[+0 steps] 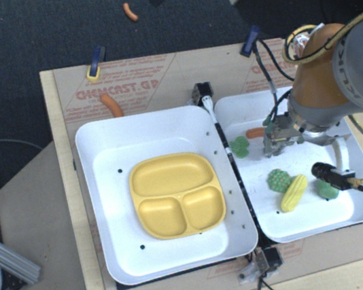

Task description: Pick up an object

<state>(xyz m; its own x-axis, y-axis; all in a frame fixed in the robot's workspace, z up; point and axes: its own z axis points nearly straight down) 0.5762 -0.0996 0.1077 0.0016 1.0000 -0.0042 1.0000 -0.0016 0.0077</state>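
Observation:
My gripper hangs low in the upper left part of the right bin. Just left of it lies a small green leafy piece, and a short orange piece lies at the gripper's upper left, close to it. Below the gripper sit a round green bumpy vegetable and a yellow corn cob, side by side. Another green piece lies to the right of the corn, partly under a black part of the arm. I see nothing held in the gripper.
The left bin holds a yellow divided plate. An orange sausage-like piece lies on the bench behind the left bin. Cables run over the right bin's right rim. A black clamp sits between the bins at the back.

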